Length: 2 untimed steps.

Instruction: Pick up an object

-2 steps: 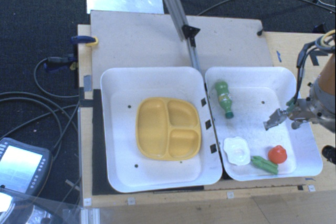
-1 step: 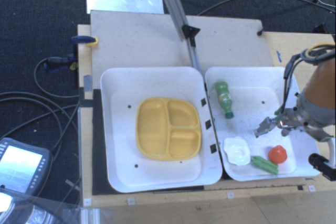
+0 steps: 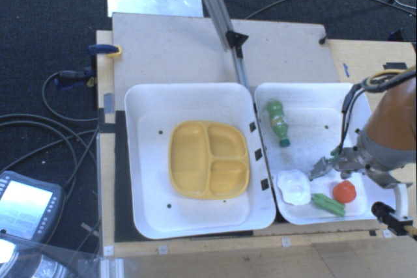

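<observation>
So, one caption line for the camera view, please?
Gripper over bin with tomato, green bottle, white cup; yellow plate in other bin.

A divided plate (image 3: pixel 210 159) lies in the left bin (image 3: pixel 140 140). In the right bin (image 3: pixel 313 120), a bottle (image 3: pixel 277 122) lies far (leftward); cup (image 3: pixel 294 187), pod (image 3: pixel 328 204) and ball (image 3: pixel 345 191) lie near.

Robot looks pretty chunky up close: a fat rounded orange band (image 3: pixel 394 115) wraps the wrist section, smooth like moulded plastic, and a plain grey ring (image 3: pixel 384 154) sits right under it. A thin black cable (image 3: pixel 345 115) arcs off the side of the orange part and runs along toward the tool end. The small silver-grey metal two-finger gripper (image 3: pixel 320 169) looks angular and kinda tiny next to that round wrist.
</observation>
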Each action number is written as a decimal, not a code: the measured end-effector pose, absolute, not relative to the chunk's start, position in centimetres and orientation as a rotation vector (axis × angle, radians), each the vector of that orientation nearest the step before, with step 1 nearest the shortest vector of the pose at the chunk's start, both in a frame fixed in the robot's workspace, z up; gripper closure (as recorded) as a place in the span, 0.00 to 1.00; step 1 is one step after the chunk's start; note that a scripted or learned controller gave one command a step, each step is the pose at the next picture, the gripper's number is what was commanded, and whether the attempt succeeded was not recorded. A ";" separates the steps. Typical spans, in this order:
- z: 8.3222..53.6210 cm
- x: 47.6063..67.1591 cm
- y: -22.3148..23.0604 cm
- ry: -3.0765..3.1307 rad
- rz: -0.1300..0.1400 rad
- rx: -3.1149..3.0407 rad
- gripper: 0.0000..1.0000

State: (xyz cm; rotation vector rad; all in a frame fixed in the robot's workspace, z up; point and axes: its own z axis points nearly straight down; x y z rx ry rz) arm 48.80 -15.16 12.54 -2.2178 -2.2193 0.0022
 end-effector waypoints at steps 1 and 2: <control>13.9 49.0 -15.2 -2.224 -0.004 -2.222 1.00; 18.6 48.6 -14.7 -2.232 -0.006 -2.219 1.00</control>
